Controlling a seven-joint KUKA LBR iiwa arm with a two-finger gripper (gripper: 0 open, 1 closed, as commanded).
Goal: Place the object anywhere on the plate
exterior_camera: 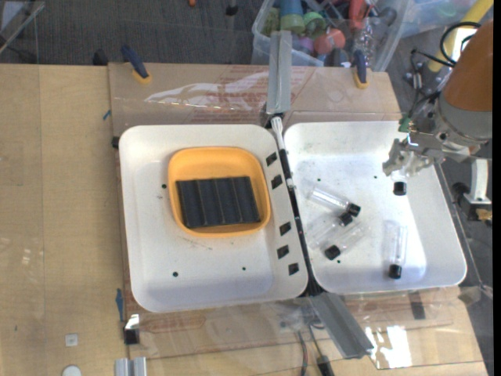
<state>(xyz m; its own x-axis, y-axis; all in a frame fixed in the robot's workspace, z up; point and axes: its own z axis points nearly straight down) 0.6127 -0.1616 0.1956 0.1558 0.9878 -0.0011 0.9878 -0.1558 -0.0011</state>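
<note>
An orange plate (pixel 182 165) lies in the left white bin (pixel 141 272), with a black ridged block (pixel 218 202) flat on its middle. In the right white bin (pixel 438 269) lie three clear vials with black caps: one (pixel 330 201) near the divider, one (pixel 345 236) just below it, and one (pixel 395 248) toward the front right. My gripper (pixel 401 171) hangs over the right bin's far right part, above a small black piece (pixel 399 187). I cannot make out whether that piece touches the gripper.
A grey divider rail (pixel 282 178) with black clips runs between the bins. Behind the bins stands a clear tub of coloured toys (pixel 329 14). Cables and a mount (pixel 470 186) crowd the right edge of the bench.
</note>
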